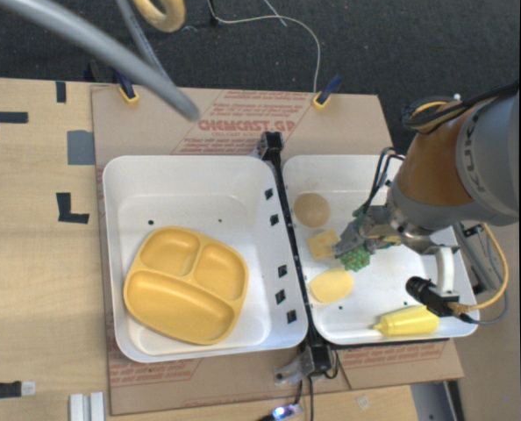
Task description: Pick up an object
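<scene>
a yellow divided plate [186, 283] is lying in the left white bin [120, 182], with brown cardboard [243, 121] showing at upper centre.

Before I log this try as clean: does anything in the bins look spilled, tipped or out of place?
Nothing stands out. The yellow divided plate lies flat in the left bin; the small food pieces and yellow bottle lie loose in the right bin, under the gripper.

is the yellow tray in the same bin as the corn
No, the yellow tray lies in the left bin; the corn is in the right bin.
</scene>
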Motion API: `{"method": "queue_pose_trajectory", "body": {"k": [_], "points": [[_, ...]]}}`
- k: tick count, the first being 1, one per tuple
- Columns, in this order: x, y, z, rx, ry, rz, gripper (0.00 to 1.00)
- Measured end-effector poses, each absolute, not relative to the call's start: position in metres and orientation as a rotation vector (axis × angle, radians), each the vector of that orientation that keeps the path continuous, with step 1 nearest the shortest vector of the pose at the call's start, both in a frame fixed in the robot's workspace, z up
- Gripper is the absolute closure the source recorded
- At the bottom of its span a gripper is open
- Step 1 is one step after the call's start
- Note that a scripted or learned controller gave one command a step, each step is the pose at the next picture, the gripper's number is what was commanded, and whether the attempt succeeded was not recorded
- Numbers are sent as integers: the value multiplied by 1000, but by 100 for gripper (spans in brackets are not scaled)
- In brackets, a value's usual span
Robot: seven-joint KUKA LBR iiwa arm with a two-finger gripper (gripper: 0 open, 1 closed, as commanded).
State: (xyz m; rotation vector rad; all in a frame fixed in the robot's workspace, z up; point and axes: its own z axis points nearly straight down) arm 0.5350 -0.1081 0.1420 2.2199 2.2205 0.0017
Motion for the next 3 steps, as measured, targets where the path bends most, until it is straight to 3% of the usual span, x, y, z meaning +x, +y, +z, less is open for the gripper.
{"method": "queue_pose_trajectory", "body": {"k": [1, 2, 3], "points": [[536, -112, 204, 2217, 2220, 4, 100], [537, -112, 212, 2220, 2223, 0, 100], [548, -59, 222, 2215, 2230, 1, 100]]}}
